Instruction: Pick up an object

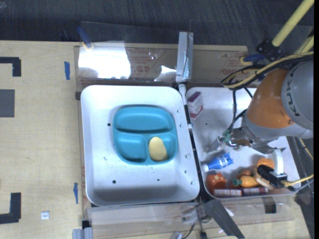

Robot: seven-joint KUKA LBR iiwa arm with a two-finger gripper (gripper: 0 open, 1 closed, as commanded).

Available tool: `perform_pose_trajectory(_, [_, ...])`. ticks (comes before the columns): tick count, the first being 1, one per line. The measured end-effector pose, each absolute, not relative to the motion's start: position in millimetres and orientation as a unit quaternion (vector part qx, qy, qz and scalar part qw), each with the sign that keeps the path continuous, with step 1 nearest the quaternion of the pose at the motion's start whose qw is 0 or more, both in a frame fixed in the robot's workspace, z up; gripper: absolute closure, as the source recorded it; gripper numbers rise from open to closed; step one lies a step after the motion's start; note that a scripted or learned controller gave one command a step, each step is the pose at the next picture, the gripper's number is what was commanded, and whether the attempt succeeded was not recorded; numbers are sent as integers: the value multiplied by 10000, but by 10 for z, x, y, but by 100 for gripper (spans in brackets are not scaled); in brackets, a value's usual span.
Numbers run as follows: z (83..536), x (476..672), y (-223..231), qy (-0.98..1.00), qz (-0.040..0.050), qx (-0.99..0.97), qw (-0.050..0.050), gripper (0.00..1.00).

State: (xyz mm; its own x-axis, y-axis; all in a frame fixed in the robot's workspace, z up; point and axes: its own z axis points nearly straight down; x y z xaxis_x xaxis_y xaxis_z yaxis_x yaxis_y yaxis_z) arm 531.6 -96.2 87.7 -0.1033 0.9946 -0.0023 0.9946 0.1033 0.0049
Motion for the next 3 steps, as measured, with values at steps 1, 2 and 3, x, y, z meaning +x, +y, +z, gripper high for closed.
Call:
perform_pose_trajectory(1, [994, 5339, -965, 7421, 35, 6702, 58, 100])
perform_pose_trajectory(2, [986, 5335, -963, 7423, 30, 6701, 51, 0])
perform_pose_trajectory(3, [877, 5431, -981, 7534, 13, 6575, 16, 0])
